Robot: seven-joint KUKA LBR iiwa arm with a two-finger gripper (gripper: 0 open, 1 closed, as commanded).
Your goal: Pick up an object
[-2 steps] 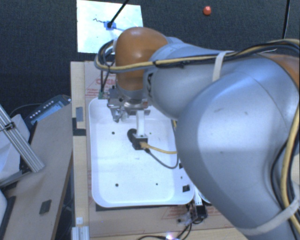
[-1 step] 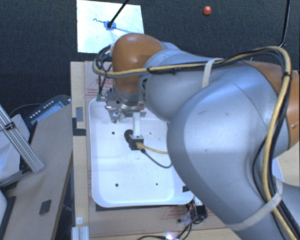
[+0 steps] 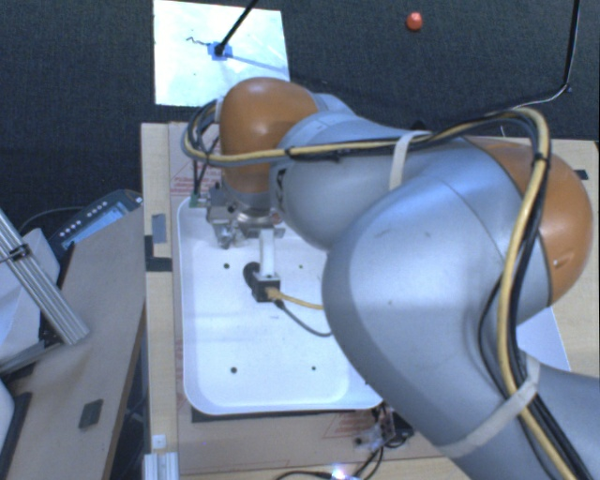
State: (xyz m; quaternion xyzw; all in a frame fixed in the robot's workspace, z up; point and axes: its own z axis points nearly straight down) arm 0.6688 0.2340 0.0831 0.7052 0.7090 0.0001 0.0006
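My gripper hangs low over the far end of the left white bin, close to its back wall. The orange band of the wrist sits right above it. I see only the bin's white floor with a few small dark dots under and around the gripper, and nothing between the gripper and the floor. The bulky grey arm crosses the view from the right and hides the right bin and whatever lies in it.
A white sheet lies on the dark surface behind the bench, and a small red ball sits further right. To the left are a grey handheld device and an aluminium rail.
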